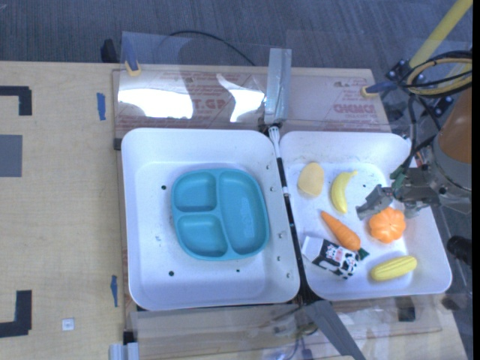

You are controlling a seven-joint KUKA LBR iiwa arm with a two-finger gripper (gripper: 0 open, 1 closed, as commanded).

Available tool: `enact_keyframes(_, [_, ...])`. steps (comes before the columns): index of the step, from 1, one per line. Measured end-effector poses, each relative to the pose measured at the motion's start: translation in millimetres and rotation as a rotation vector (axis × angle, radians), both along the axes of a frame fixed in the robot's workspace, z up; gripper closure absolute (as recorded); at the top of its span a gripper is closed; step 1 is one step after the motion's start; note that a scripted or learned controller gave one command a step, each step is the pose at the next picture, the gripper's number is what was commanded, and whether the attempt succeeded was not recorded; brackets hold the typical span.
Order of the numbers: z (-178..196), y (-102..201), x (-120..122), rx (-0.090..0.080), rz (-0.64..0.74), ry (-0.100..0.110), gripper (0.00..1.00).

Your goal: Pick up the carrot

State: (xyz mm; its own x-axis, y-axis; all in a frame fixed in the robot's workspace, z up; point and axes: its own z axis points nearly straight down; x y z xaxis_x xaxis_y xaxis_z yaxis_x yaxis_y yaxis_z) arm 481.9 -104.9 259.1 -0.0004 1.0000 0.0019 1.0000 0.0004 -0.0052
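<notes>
The carrot (341, 231) is orange with a green end. It lies at a slant in the middle of the right bin (427, 276), its green end toward the lower right. My gripper (379, 202) hangs over the right part of that bin, up and to the right of the carrot and just above a round orange fruit (387, 226). Its fingers are open with nothing between them. It is apart from the carrot.
In the right bin also lie a pale yellow lemon (310, 178), a banana (342, 190), a corn cob (393, 267) and a small black-and-white carton (334, 258) touching the carrot's lower side. The left bin (142, 223) holds a blue divided plate (220, 213).
</notes>
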Motion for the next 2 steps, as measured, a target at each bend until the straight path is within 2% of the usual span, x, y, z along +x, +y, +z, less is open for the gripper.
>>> enact_keyframes(1, [-116,-2,25,-0.001,-0.151,0.008,0.00])
enact_keyframes(2, [-172,-17,31,-0.001,-0.112,-0.010,0.00])
